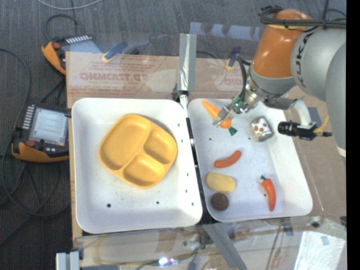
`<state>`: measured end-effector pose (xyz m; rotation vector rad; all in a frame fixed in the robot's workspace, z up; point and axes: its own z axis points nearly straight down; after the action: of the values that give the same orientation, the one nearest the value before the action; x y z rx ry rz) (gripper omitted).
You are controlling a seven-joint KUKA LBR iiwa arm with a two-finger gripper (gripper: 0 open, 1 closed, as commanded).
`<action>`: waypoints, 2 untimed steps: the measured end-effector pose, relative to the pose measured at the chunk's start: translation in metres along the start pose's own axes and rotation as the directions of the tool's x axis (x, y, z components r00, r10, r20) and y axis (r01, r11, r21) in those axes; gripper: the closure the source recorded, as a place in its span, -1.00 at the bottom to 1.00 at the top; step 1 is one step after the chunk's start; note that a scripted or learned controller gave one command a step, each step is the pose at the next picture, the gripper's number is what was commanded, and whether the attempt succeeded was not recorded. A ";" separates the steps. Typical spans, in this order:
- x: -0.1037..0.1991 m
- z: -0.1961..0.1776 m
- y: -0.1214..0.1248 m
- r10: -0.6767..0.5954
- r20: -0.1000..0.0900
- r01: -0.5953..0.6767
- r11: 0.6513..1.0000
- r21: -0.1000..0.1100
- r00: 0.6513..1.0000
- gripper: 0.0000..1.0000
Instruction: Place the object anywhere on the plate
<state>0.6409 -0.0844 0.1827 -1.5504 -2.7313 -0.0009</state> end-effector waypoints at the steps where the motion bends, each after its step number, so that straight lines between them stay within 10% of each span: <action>1: 0.062 0.000 0.017 -0.148 0.001 0.148 0.989 0.002 0.989 1.00; 2: 0.125 0.000 0.040 -0.233 0.001 0.233 0.972 0.001 0.972 1.00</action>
<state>0.6106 0.0436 0.1828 -1.2186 -2.8946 0.0014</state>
